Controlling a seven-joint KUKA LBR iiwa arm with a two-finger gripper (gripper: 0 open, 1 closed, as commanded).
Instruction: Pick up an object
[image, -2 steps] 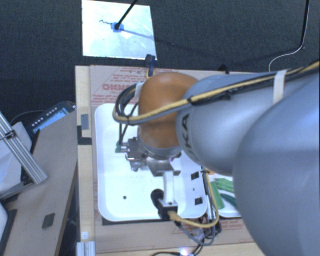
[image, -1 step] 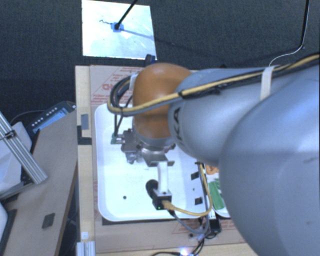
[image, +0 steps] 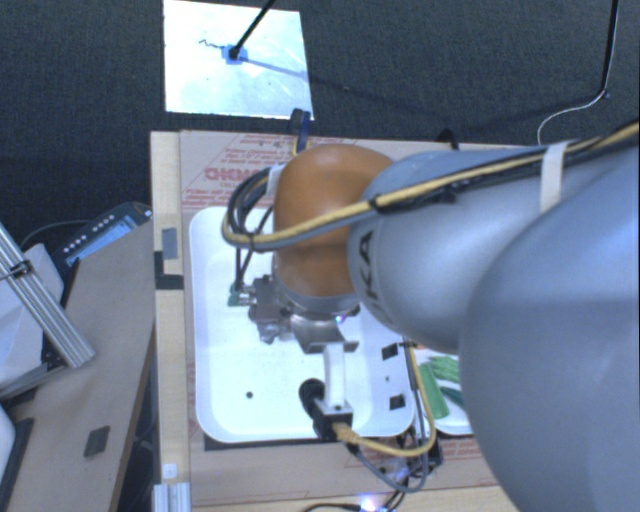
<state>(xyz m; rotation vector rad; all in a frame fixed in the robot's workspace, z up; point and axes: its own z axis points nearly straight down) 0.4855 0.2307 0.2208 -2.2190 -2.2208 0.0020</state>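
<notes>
My arm reaches over the left white bin (image: 222, 380), and its orange band and grey wrist cover most of the bin. The gripper (image: 262, 312) hangs low over the middle of this bin, seen from above as a grey metal block under the wrist. Nothing shows held beneath it. A green object (image: 441, 386) lies in the right bin (image: 455, 424), largely hidden by the arm. Two small dark pieces (image: 395, 353) lie on the white floor near the divide between the bins.
A brown cardboard sheet (image: 215, 170) lies under the bins. A wooden bench (image: 95, 330) runs along the left, with a metal rail (image: 45, 310) and a dark handheld device (image: 100, 232) on it. A pale sheet (image: 235, 60) lies on the dark floor behind.
</notes>
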